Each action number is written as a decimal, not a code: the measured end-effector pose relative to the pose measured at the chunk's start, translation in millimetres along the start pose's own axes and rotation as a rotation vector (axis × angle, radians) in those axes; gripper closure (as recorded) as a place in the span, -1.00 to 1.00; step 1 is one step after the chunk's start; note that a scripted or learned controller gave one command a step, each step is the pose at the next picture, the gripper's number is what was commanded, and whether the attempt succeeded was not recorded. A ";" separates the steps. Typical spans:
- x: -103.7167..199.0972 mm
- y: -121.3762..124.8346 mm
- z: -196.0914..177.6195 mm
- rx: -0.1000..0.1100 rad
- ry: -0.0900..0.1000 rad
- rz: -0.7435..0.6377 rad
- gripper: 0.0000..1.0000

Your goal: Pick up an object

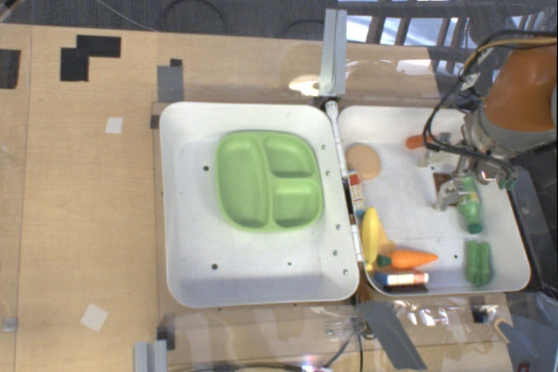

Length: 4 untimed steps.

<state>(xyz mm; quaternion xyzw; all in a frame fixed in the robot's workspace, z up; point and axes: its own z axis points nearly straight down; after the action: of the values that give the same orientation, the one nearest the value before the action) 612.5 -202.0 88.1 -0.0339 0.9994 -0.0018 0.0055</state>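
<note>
Hovering hand [455,190] near right bin [436,285] far edge; bin centre open.

The arm [521,91] is a rounded grey body with a broad orange band, black cables looping off it above the right bin [521,274]. Below sits a cluttered metal gripper [455,192] with dark fittings.
</note>
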 end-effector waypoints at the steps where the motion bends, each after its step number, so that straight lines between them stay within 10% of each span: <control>1: 22.5 4.1 -0.8 -0.001 -0.001 -0.002 -1.00; 2: 16.2 4.6 -17.0 0.004 -0.020 -0.008 1.00; 3: 16.5 4.9 -16.3 0.004 -0.019 -0.008 -1.00; 4: 2.1 -3.2 -0.3 -0.002 -0.002 0.009 -1.00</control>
<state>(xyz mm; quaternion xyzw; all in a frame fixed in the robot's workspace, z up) 610.7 -205.3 88.3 -0.0292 0.9996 -0.0009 0.0063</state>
